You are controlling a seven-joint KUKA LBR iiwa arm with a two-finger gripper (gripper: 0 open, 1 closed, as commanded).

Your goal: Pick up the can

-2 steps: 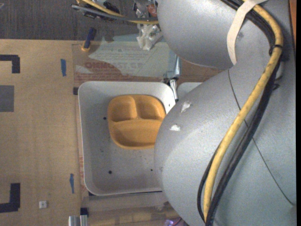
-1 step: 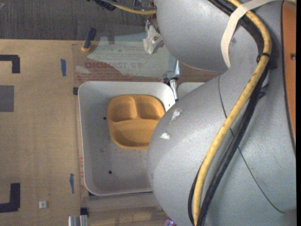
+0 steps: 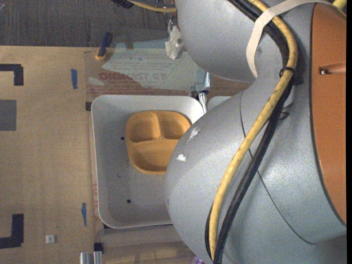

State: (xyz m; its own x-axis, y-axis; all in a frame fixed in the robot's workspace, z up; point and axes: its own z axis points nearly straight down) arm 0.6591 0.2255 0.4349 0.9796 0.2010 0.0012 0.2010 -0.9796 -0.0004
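bench (image 3: 44, 147): light wood | on it: white bin (image 3: 110, 202), blue tape strips (image 3: 74, 78), black corner marks (image 3: 14, 73)

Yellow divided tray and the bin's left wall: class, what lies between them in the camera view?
Only bare white bin floor with a few small dark specks lies between the yellow divided tray and the left wall.

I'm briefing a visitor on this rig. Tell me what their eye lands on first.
The grey arm fills the right half of the view, with a yellow cable running along it and an orange band at the far right. Left of it sits a white bin holding a yellow divided tray, partly covered by the arm.
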